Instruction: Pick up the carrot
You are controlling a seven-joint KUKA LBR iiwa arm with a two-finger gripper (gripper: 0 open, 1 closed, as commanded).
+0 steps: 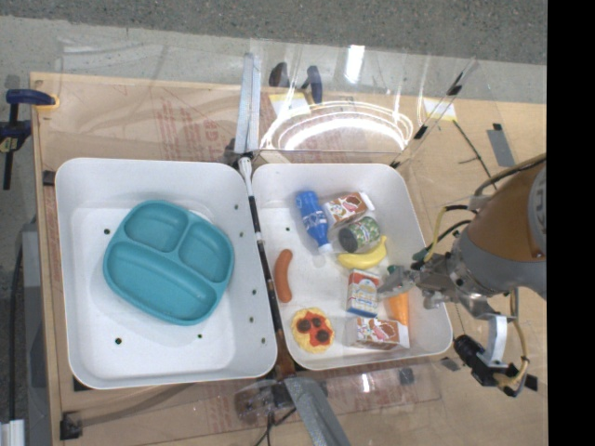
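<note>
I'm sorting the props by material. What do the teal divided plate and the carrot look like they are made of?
The teal divided plate looks like moulded plastic: uniform colour, rounded compartment ridges, a soft satin sheen. The carrot seems to be a plastic toy, evenly orange and smooth, though the gripper partly covers it, so this is less sure.

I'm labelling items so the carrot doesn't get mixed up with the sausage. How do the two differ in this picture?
The carrot is orange; the sausage is reddish-brown. The carrot lies by the right bin's right wall, next to the gripper; the sausage lies apart from the gripper, by the bin's left wall. The carrot is crowded by small cartons; the sausage has bare floor around it. Both are elongated, lie roughly lengthwise up-down in the view, and sit in the same bin.
</note>
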